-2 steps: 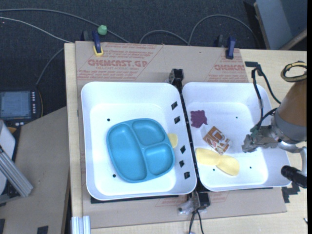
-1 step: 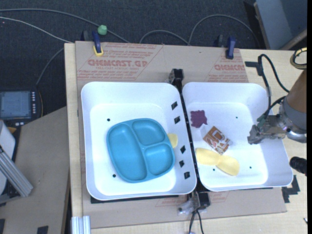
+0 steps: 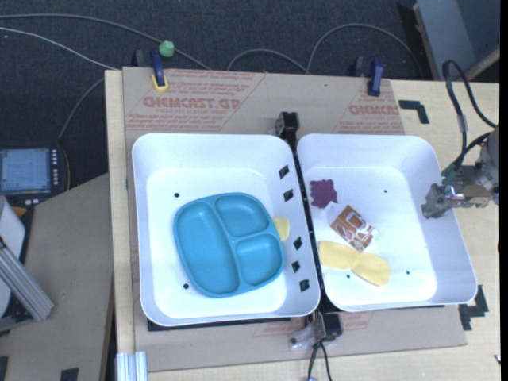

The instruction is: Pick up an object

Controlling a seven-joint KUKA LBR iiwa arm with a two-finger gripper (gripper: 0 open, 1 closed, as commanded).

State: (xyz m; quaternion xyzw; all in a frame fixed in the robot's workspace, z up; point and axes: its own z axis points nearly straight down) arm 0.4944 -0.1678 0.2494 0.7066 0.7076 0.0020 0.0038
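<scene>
- White plastic everywhere: two shallow bins side by side on a cardboard-topped bench [image 3: 198, 94], and the gripper [image 3: 436, 201] sits at the right rim of the right bin [image 3: 413, 153], roughly halfway along that edge.
- Can't tell how its fingers are set, it's a small grey blob at this angle, and nothing shows between them.
- Closest to the gripper is a wide patch of bare bin floor, so there's plenty of open room on its side of the bin.
- Next out, toward the middle of that bin, is a small brown and white packet [image 3: 352, 227], lying flat and tilted, looks like a crinkly snack wrapper.
- Just below the packet, touching or nearly so, a pale yellow flat piece [image 3: 355, 263] stretches toward the bin's front edge, with a rounder lobe at the end nearer the gripper.
- A bit farther from the gripper than the packet, a dark purple lump [image 3: 323, 191] sits near the divider between the bins, apart from the packet.
- Past the divider, the left bin [image 3: 151, 165] holds a blue divided plate [image 3: 228, 243] with three compartments, taking up most of the floor and leaving narrow margins at the walls.
- A small yellow bit [image 3: 280, 228] pokes out from under the plate's edge on the gripper's side, close to the divider.
- Farthest off, two blue clamps [image 3: 159, 76] pin the cardboard at the back edge of the bench.
</scene>
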